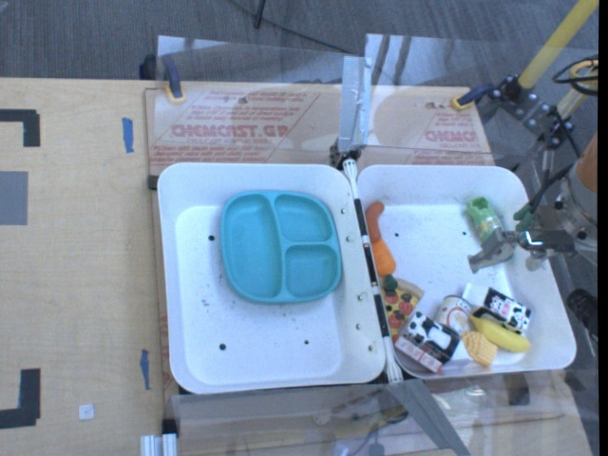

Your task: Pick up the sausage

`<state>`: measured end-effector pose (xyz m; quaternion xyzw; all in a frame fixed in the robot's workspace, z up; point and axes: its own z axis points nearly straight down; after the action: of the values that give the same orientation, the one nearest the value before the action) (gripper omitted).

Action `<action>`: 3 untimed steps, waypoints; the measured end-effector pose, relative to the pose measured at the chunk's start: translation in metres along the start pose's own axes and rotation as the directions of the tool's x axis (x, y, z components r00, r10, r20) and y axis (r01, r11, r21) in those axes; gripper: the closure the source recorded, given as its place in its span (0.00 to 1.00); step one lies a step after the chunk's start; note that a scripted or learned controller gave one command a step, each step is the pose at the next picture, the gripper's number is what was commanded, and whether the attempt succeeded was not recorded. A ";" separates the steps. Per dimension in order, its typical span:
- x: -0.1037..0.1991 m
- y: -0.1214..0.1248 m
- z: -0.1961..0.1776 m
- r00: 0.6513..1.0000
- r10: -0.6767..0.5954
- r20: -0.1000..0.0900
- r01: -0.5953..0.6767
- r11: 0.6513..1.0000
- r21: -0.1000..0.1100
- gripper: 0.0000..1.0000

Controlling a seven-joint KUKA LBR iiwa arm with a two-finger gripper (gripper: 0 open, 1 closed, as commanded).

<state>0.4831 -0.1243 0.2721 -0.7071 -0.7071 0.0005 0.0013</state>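
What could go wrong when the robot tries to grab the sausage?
The sausage lies tight against the right bin's wall, so one side may be hard to get under. A carrot touches its end and could get nudged or grabbed instead. The gripper is across the bin, next to a green bottle it might bump.

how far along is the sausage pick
Barely begun. Nothing looks done: the sausage lies against the left wall of the right bin, just above the carrot, untouched. In hand: the gripper is in that bin's right part, near the green bottle, well apart from the sausage and holding nothing. Left: crossing to the sausage, grasping it and lifting it.
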 end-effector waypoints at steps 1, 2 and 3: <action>0.023 0.029 0.176 0.991 0.137 0.001 -0.137 0.990 -0.010 0.00; 0.068 0.041 0.088 0.976 0.218 0.001 -0.218 0.976 -0.003 0.00; 0.023 0.090 0.182 0.999 -0.043 0.004 0.043 0.999 -0.012 0.00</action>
<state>0.5724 -0.1009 0.0895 -0.6918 -0.7221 -0.0024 -0.0041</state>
